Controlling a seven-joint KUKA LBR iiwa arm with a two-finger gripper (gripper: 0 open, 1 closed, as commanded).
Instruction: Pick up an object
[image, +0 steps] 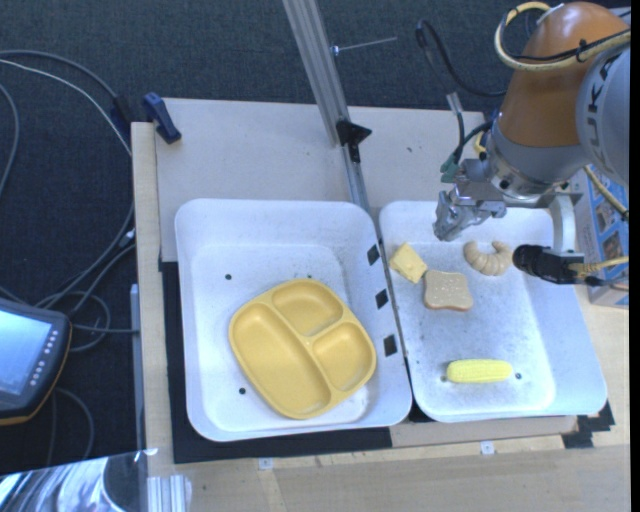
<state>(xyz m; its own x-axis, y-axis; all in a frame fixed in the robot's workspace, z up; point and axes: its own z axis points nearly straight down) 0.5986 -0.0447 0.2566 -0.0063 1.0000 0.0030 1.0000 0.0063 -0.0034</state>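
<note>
I see four pieces of toy food in the right bin (570, 340). The croissant (487, 257) lies near the far end of that bin, the slice of bread (448, 291) sits just in front and to the left of it, the wedge of cheese (407, 263) is beside the bread close to the bin's left wall, and the corn cob (479, 372) lies on its own near the front edge, well apart from the others.

My gripper (452, 226) hangs over the far end of the right bin, just left of the croissant and behind the bread. Nothing sits between its fingers; from this angle I cannot tell whether the jaws are apart or together.

The arm (555, 90) comes in from the right, its orange band above the wrist.

In the left bin (200, 240) a yellow plate (302, 346) with three compartments lies flat near the front. A metal pole (322, 70) rises from the back of the bench (250, 140) between the two bins.
</note>
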